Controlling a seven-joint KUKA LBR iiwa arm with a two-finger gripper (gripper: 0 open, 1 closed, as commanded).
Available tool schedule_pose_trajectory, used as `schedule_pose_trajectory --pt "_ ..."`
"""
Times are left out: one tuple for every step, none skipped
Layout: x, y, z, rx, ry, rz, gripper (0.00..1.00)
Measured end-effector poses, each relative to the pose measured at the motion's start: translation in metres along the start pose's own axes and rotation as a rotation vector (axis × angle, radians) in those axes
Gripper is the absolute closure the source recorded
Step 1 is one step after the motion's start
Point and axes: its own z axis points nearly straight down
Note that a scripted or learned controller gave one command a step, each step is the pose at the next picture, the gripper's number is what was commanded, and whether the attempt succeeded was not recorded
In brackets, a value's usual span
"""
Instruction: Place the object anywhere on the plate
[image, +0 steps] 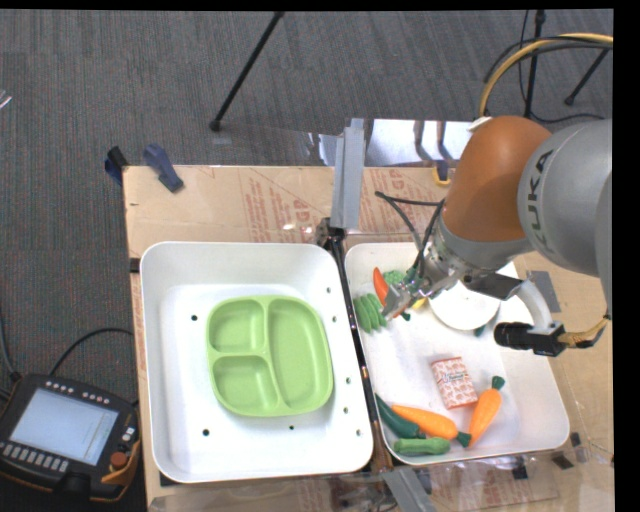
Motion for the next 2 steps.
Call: schedule_pose_trajectory --pt "0.1204 0.0045 0.0003 -0.003 -0.001 -0.09 1.0" --pt "0.1181 0.0036 0.0004 -0.002 -0.003 -0.086 0.0"
